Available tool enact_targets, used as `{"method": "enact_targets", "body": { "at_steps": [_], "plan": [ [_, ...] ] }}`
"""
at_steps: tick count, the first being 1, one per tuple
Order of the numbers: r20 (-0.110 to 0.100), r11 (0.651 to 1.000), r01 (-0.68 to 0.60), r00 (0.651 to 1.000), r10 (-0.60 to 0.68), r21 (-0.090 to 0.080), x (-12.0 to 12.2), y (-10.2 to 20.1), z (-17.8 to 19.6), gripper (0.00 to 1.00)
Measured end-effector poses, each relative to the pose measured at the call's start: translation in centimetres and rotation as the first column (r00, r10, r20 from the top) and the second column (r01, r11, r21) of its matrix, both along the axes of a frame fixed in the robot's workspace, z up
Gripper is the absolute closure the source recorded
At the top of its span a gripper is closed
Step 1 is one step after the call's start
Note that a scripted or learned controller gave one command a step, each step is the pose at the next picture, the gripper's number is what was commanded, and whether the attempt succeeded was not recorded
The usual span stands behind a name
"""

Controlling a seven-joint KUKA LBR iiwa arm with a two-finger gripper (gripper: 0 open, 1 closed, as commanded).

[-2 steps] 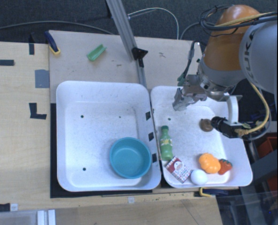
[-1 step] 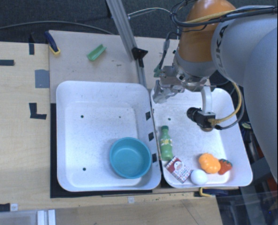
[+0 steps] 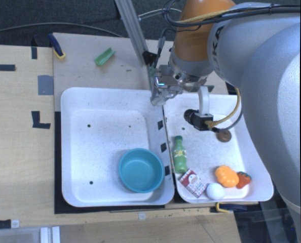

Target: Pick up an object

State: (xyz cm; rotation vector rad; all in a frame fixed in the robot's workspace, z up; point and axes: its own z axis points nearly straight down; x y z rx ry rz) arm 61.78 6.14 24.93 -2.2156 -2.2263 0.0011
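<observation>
Camera view. Two-finger gripper (image 3: 160, 92) above the bins' shared wall; finger state cannot be told. The small green plastic bottle (image 3: 179, 155) lies in the right white bin (image 3: 257, 184), nearer the camera, long axis roughly along that wall.

Two shallow white bins sit side by side on the surface: the left bin (image 3: 74, 110) lies to the camera-left of the tool (image 3: 159, 96), the right bin (image 3: 257, 178) below and to its camera-right. One blue bowl (image 3: 141, 169) rests in the left bin, well below the tool. The right bin holds five small things, all below the tool: one green bottle (image 3: 179, 155), one red-and-white packet (image 3: 192, 182), one white egg (image 3: 215, 191), one orange fruit (image 3: 226, 176) and one small red piece (image 3: 243, 179). Outside the bins, one green block (image 3: 104, 56) lies on the surface up and to the tool's camera-left.
</observation>
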Motion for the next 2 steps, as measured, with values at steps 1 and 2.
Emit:
{"method": "enact_targets", "body": {
  "at_steps": [1, 2],
  "plan": [
    [0.000, 1.000, 0.001, 1.000, -0.001, 0.000, 2.53, 3.93, -0.95, 1.00],
    [-0.001, 1.000, 0.002, 1.000, -0.002, -0.002, 2.45, 3.76, -0.89, 0.00]
  ]
}}
